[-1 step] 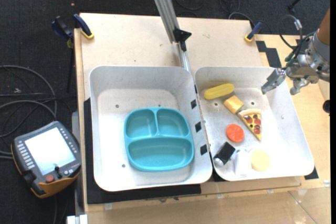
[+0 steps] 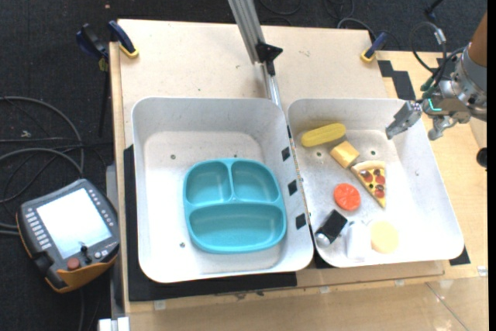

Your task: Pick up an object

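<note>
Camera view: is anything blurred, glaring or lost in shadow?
Camera view: lighting even, shadows soft; the shallow white right bin looks bright but not blown out; the small food toys stay sharp; the grey tool at the right edge looks slightly soft.

So the right white bin (image 2: 434, 190) has all the toy food. A long yellow plastic piece, banana or corn shaped (image 2: 322, 135), lies flat near the back. Just in front sits a small orange-yellow wedge (image 2: 344, 153), then a pizza slice with red toppings (image 2: 373, 182). A round red tomato-looking thing (image 2: 347, 197) lies beside the pizza. Near the front: a pale yellow round piece (image 2: 384, 237) and a black-handled silver utensil (image 2: 332, 227).
</note>
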Tool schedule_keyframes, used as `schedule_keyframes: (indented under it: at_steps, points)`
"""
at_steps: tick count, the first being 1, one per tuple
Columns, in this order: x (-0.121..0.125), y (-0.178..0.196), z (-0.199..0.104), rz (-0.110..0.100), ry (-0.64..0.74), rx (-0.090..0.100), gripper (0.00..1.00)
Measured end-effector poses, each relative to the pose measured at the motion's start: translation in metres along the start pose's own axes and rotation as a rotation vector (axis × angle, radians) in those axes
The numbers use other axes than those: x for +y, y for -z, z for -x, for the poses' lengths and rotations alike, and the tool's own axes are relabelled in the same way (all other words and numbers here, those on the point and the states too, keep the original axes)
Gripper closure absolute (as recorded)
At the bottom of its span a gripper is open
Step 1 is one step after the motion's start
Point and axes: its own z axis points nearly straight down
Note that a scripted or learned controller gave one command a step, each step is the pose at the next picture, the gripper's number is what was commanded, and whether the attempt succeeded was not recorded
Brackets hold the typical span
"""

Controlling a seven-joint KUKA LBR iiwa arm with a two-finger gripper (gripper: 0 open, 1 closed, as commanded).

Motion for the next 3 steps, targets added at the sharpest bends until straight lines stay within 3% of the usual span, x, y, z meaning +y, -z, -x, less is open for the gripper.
schedule_keyframes:
  at_steps: [3]
  points:
    - [0.001,-0.182,-0.004,-0.004,-0.003,0.001,0.00]
